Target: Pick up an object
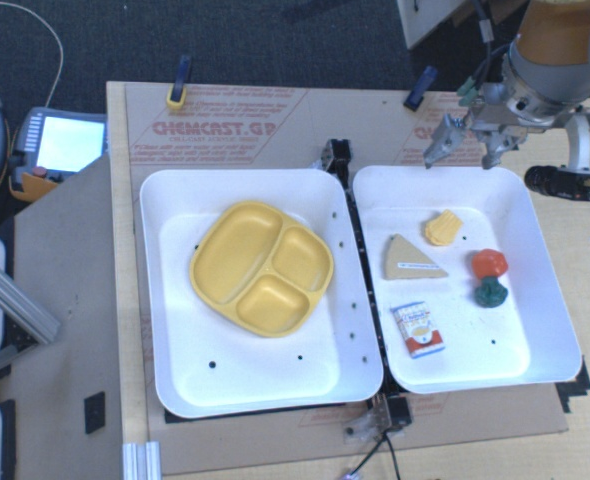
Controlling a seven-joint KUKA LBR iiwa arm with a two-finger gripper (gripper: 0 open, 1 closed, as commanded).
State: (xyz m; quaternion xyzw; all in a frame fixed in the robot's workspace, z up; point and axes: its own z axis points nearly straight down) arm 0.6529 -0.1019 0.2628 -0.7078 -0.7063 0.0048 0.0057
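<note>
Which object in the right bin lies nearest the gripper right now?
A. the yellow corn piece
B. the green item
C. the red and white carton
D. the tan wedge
A. The yellow corn piece sits at the far end of the right bin, closest to the gripper, which hangs open above the bin's far rim; the other three things lie further toward the near side.

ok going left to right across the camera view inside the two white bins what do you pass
Yellow divided plate → tan wedge → small red and white carton → yellow corn piece → red tomato and green piece, about level with each other.
</note>
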